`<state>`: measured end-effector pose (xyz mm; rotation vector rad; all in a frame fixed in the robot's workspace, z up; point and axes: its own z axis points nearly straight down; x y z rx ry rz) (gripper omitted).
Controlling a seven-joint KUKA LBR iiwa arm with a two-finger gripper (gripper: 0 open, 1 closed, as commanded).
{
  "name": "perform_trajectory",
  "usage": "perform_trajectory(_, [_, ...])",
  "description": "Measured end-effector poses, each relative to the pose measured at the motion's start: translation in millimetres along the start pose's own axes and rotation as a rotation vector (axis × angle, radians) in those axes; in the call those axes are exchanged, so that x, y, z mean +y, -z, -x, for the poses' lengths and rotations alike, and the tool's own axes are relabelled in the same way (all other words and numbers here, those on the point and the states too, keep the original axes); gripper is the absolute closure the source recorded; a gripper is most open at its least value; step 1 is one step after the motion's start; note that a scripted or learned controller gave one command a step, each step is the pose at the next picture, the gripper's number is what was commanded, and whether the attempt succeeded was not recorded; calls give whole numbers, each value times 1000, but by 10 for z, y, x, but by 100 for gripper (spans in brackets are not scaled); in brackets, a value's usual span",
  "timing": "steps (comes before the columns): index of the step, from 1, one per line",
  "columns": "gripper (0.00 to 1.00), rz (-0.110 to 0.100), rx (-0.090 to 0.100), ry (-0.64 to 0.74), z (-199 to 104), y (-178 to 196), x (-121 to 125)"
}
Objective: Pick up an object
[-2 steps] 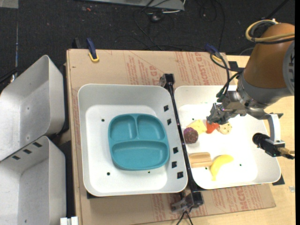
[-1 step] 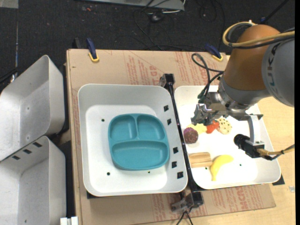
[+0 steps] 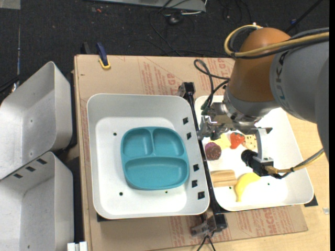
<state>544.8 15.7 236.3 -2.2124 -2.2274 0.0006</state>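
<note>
1. At six o'clock in the right bin (image 3: 298,190), one yellow banana (image 3: 244,184) and one wooden block (image 3: 222,178) lie touching.
2. Farther up: one purple fruit (image 3: 213,150), one red piece (image 3: 237,139).
3. The gripper (image 3: 220,125) hovers above; descend squarely over one item. Its opening I cannot tell.
4. At nine o'clock, one teal tray (image 3: 155,158).

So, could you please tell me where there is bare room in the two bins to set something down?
The left bin has bare white floor all round the teal divided tray, widest toward its near-left corner. The right bin is free at its near-right corner; its left side is crowded with the banana, wooden block, purple fruit and the gripper.
</note>
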Motion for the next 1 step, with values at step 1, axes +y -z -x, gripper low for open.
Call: perform_trajectory(1, [100, -1, 0, 1, -518, -104, -14])
